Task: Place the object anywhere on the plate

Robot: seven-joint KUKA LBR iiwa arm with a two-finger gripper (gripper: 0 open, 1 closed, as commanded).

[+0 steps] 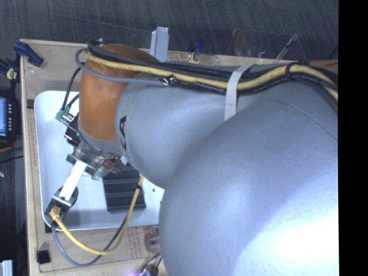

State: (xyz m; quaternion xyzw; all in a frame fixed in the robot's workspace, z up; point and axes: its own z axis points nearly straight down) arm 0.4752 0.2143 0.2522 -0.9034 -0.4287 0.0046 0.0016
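My grey arm, with its orange band (103, 96), reaches from the right and covers most of the camera view. It hangs low over the left white bin (47, 125). Under the wrist flange, the black ribbed gripper (122, 193) points down at the bin's near part, just above the floor. The arm's bulk hides whatever lies beneath and to the right of it.
A white bracket (68, 190) with a yellow cable (98, 247) sticks out from the wrist toward the bin's near-left corner. The wooden bench frame (29, 154) borders the bin on the left. Blue clamps (27, 53) sit at the far-left corner.
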